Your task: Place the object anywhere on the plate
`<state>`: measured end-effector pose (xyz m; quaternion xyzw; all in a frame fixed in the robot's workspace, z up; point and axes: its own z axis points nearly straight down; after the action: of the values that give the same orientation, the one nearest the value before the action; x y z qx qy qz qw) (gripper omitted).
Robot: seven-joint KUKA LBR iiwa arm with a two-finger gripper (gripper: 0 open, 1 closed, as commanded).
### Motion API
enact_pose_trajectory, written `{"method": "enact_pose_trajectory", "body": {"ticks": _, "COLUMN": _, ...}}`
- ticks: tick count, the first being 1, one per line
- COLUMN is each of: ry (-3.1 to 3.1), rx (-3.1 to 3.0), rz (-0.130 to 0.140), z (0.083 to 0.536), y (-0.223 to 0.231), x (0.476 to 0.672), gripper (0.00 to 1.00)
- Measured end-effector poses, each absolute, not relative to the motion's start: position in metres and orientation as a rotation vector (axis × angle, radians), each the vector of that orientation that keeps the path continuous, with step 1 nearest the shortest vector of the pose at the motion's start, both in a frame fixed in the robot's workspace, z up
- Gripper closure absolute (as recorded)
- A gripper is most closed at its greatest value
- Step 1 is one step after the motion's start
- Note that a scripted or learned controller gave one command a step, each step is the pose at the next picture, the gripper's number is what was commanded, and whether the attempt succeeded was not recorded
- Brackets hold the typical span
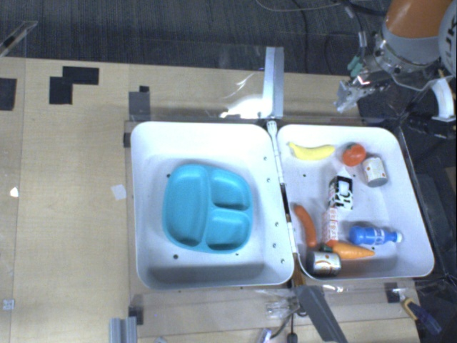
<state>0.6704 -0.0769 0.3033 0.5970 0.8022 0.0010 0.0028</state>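
Rt bin (pixel 407 184): objs lie well below end effector (pixel 355 84).

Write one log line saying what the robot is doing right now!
arm: above right bin's far edge | gripper: holding nothing seen | plate: blue, bare, in left bin | banana, can, bottle: in right bin

My arm (pixel 418 9) is orange-banded. Below my gripper (pixel 351 91): blue plate (pixel 207 207), white bins (pixel 143 191), yellow banana (pixel 312 151), orange carrot (pixel 351 250), blue bottle (pixel 373 236).
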Motion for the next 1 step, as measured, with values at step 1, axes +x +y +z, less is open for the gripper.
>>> {"method": "enact_pose_trajectory", "body": {"ticks": 1, "ry": 2.649, "rx": 1.686, "rz": 0.002, "z": 0.2048, "y": -0.0254, "x": 0.6123, "gripper": 1.00}}
